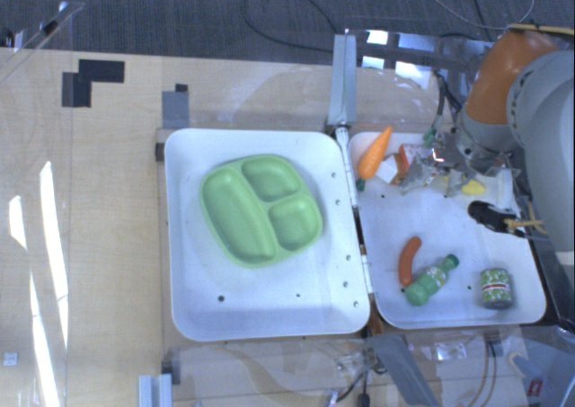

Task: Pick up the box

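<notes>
Arm [539,82]: fat rounded grey casing, smooth and matte, with a wide orange band [494,82] above the wrist. Below the band a darker grey wrist section, black cables running along it. Hand [431,167]: small metal parts, silvery grey, detail too blurred to make out.
</notes>
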`<state>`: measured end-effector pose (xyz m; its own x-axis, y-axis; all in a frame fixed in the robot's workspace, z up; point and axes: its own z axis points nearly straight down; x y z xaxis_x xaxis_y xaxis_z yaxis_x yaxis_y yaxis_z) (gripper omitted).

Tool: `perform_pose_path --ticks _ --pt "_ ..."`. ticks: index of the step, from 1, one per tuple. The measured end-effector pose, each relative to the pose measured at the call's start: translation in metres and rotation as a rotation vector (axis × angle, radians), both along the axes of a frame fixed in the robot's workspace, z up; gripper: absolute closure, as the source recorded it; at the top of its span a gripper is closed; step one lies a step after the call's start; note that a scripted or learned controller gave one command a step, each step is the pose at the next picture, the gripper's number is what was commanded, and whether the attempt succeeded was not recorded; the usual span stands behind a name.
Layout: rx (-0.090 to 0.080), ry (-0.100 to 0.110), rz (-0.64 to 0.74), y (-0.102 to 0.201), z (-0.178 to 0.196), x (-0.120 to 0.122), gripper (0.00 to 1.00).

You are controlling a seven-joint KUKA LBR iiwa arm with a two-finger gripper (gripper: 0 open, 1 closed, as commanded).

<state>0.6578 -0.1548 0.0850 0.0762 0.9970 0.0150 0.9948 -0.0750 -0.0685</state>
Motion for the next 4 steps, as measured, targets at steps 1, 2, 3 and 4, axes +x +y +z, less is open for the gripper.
perform_pose_path --ticks 1,2,3,4 --pt "-0.004 -0.001 0.007 0.001 0.010 0.000 1.00" --pt "-0.017 -0.079 0.120 0.093 0.133 0.013 1.00" --pt "-0.018 -0.079 0.164 0.026 0.170 -0.024 1.00" --pt "-0.016 -0.077 0.188 0.041 0.176 -0.076 1.00"
